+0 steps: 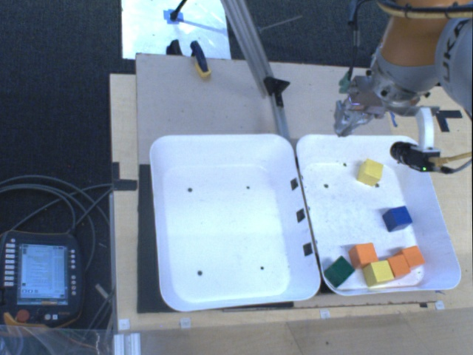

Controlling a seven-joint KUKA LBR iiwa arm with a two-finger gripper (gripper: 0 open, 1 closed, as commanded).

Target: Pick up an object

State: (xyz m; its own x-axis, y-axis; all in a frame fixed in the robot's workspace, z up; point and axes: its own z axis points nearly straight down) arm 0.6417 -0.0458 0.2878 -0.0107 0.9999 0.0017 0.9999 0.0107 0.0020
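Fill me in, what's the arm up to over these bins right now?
The arm's gripper hangs over the far edge of the right bin, with nothing seen between its fingers. All the blocks lie in that bin: a yellow block nearest the gripper, a blue block further down, and a green block, orange blocks and another yellow one clustered at the near end. No pick has landed yet.

Bench (222,98) is a plain tan board. Two shallow white bins sit on it side by side, left bin (166,161) touching the right bin (437,220). A yellow-handled clamp (199,59) sits at the far edge.
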